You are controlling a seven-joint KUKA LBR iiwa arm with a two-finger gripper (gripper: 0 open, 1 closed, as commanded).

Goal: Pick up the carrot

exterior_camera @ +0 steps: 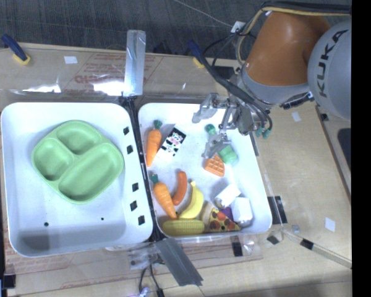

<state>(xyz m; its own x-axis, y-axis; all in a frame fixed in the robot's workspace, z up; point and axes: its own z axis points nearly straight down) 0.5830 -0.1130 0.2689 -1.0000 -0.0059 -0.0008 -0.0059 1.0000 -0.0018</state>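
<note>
Jaws apart, nothing between them; gripper [217, 142] hanging over far side of right bin [260, 184], just above waffle piece [214, 165] and green toy [227, 155]. Carrot [153, 145] lying against bin's left wall, well apart from gripper. Second carrot [164, 198] nearer front, beside banana [193, 204]. Green plate [78, 159] in left bin [12, 166].

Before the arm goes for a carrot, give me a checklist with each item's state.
1. Target in sight: upper carrot and lower carrot both lie in the right bin. Ok.
2. Hand over a carrot: it sits above the bin's upper right, away from both. Not ok.
3. Carrot held: nothing between the fingers. Not ok.
4. Upper carrot free of clutter: one small card beside it. Ok.
5. Lower carrot free: sausage and banana crowd it. Not ok.
</note>
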